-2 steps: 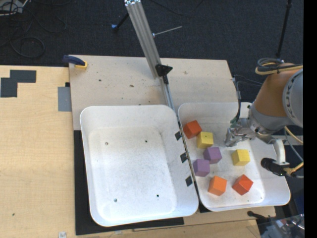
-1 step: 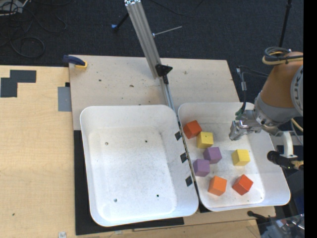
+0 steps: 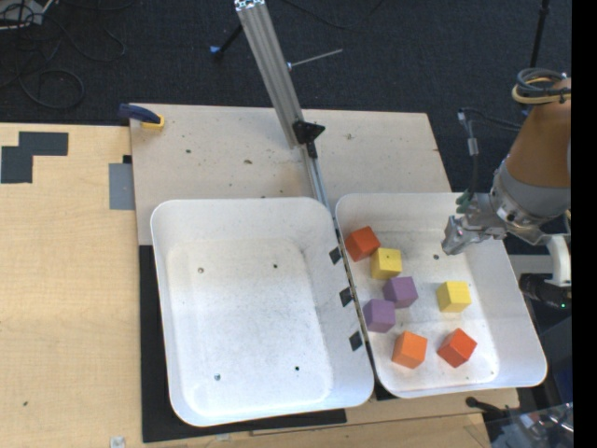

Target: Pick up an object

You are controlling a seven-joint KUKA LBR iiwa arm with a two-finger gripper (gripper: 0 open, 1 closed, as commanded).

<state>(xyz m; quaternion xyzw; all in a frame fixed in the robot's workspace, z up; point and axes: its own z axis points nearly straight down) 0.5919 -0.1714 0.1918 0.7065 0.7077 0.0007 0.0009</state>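
Two shallow white bins sit side by side on a pale bench, seen from above at a slant. Taking the right bin as the landmark: the left bin touches its left edge, with small black clips along the shared rim. Inside the right bin lie seven small blocks. Near its front edge sit an orange block and a red block. Toward its middle are two purple blocks, nearly touching, and a yellow block well apart to their right. Nearer its back left are another yellow block and an orange-red block. Over the bin's back right part hangs the gripper, on a grey and orange arm; whether its fingers are apart or together cannot be told, and no block shows between them.
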